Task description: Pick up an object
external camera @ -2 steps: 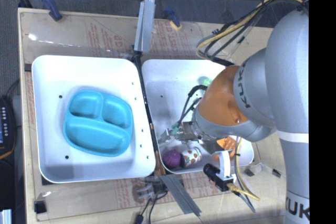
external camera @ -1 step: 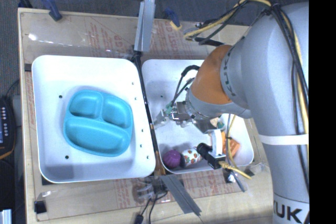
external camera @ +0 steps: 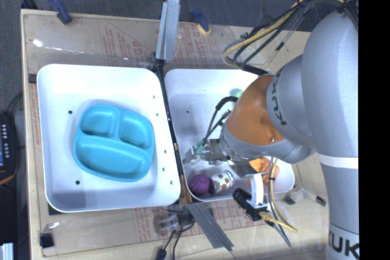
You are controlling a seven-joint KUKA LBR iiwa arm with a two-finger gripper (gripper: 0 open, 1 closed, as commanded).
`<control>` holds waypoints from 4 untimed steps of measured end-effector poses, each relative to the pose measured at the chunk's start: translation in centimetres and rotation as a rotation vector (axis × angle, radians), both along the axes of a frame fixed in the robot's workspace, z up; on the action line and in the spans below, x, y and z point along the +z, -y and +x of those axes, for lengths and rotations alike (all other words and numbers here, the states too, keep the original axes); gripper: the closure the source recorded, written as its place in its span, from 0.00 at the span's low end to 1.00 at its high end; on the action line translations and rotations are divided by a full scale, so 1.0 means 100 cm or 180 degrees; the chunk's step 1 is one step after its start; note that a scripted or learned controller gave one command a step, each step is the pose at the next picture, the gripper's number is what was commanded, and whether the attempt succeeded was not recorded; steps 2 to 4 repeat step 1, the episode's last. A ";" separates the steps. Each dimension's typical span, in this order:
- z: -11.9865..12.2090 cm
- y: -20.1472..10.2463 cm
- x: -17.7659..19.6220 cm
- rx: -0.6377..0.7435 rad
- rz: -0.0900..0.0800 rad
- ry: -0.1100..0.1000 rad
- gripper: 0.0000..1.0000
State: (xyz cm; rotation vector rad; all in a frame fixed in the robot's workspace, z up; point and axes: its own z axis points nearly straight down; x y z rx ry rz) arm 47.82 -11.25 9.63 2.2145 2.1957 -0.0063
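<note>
While the arm hangs low over the right bin, I read the gripper as sitting near the middle of that bin, and from my seat I cannot tell how the fingers stand; the wrist and its cables cover them.

Two candidates lie at the bin's front edge, toward six o'clock from the gripper. One is a purple ball, round and smooth-looking. I judge it light, and likely to roll or squirt out if pinched off-centre, so I would close across its widest part from straight above. Just beside it, at its three o'clock and seemingly touching, lies a small printed cup on its side, pale with red and green marks. I take it for thin and light, stiff enough to hold but easy to crush or tip, so its body offers a better hold than its rim. A bit of something orange shows past the wrist at about four o'clock from the gripper; too much is hidden to name it.

Both the ball and the cup sit near the gripper but clear of it, close against the front wall, which I judge leaves little room for a finger on that side.

Over in the left bin rests a blue divided tray, well apart from the gripper at nine o'clock.
</note>
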 end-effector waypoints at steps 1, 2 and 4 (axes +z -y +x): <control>0.034 0.004 -0.004 0.0023 0.0041 -0.0037 0.00; 0.034 0.004 -0.004 0.0023 0.0041 -0.0037 0.00; 0.034 0.004 -0.004 0.0023 0.0041 -0.0037 0.00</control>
